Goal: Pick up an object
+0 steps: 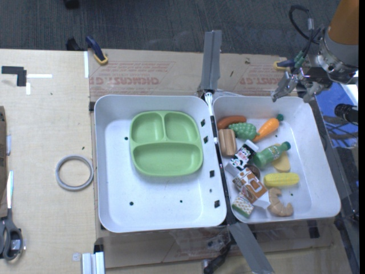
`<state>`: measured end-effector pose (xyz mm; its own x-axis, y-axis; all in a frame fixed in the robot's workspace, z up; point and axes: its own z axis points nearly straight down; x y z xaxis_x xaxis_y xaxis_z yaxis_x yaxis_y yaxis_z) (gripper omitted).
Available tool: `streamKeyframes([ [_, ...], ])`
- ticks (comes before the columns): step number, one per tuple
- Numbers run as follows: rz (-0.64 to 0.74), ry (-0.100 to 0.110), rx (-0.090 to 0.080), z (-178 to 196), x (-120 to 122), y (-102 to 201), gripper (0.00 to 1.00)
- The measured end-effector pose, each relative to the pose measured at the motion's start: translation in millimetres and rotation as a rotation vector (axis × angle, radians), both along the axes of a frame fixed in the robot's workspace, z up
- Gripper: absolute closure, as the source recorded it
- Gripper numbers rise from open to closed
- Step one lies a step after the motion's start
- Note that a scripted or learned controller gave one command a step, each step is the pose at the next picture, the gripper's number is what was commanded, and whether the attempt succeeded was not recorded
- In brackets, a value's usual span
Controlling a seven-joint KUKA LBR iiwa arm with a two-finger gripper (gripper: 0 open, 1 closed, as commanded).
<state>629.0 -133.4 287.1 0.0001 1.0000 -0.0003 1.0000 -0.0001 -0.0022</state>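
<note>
Many toy foods crowd the right bin (322, 147), touching one another; we judge our end effector (296, 83), hovering open and empty above its far rim, may pinch two or slip.

Green divided plate (166, 143) in the left bin (108, 170), roll of tape (74, 172) on the bench (40, 130), what look like scissors (10, 236) at the near-left edge, blue clamp (97, 49) at the cardboard's corner

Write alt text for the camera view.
The arm's hand hovers above the far edge of the right bin, which holds toy food including a carrot and corn cob. The left bin holds a green divided plate.
</note>
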Motion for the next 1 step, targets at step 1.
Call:
streamKeyframes([
  [1,-0.169,0.000,-0.001,-110.3,22.5,-36.6,0.00],
])
